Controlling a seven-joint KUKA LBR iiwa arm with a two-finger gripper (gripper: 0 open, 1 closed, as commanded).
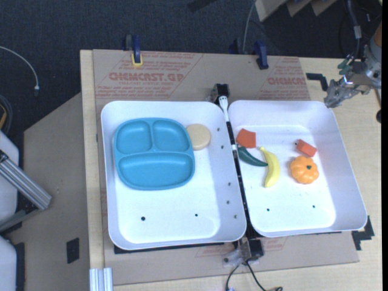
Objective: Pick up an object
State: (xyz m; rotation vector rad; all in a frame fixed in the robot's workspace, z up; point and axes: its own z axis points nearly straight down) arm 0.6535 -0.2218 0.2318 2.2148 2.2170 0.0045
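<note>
Blue plate (pixel 154 154), one banana (pixel 271 169), one pumpkin (pixel 304 170)

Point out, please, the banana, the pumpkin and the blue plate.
banana (pixel 271 169), camera view, middle of its curve
pumpkin (pixel 304 171), camera view, its top
blue plate (pixel 154 178), camera view, rim of large compartment

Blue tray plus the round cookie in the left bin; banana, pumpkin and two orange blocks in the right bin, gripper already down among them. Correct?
Not quite: the camera view shows the gripper above the right bin's far right corner, not among the items. The rest holds.
</note>
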